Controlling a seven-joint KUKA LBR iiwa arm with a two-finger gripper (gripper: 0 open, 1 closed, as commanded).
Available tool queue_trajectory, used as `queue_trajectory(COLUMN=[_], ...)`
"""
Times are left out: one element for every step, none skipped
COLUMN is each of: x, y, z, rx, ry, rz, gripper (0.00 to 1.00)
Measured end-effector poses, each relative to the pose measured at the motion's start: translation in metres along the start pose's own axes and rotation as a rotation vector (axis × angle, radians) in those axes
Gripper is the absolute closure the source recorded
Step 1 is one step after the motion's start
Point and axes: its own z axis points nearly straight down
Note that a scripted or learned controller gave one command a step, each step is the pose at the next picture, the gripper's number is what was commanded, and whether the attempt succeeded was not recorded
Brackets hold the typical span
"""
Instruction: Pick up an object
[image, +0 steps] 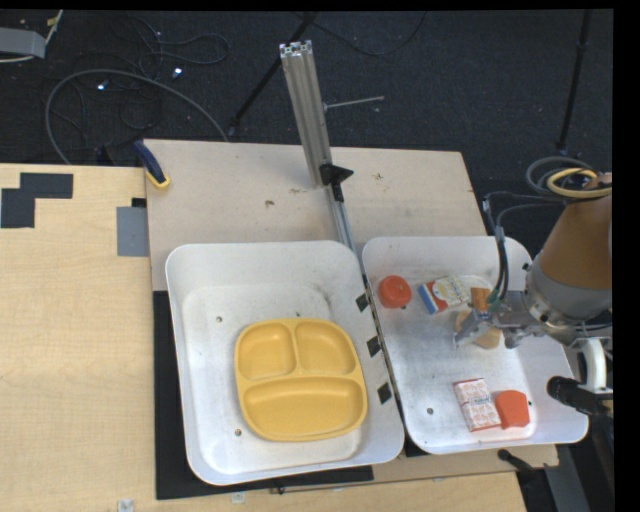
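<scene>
Tan lump (487, 338), small and rounded, lies in the right bin (420, 420) just beside my gripper (484, 322), between the little carton (443, 293) and the orange block (512, 409). Whether my pincer is clenched or released I cannot tell, and nothing shows gripped in it. I judge the lump light and perhaps soft, so I would close gently across its narrow middle, squarely from above.

Yellow 3-compartment divided plate (298, 378): smooth matt plastic.
2 shallow white bins (200, 300): smooth plastic, slightly scuffed.
Pale worktop (70, 330): light wood-look board, matt.
Upright silver extrusion post (306, 110): brushed metal.
Small red-and-white printed packet (476, 404): paper-like wrapper.
</scene>
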Motion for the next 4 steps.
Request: queue_trajectory(x=[0.0,0.0,0.0,-0.003], y=[0.001,0.0,-0.009,-0.006], z=[0.052,0.04,-0.017,-0.059], rx=[-0.005,-0.003,-0.008,-0.009], ry=[-0.001,0.001,-0.003,-0.003], rz=[0.002,0.002,0.004,-0.001], gripper=[0.0,1.0,1.0,1.0])
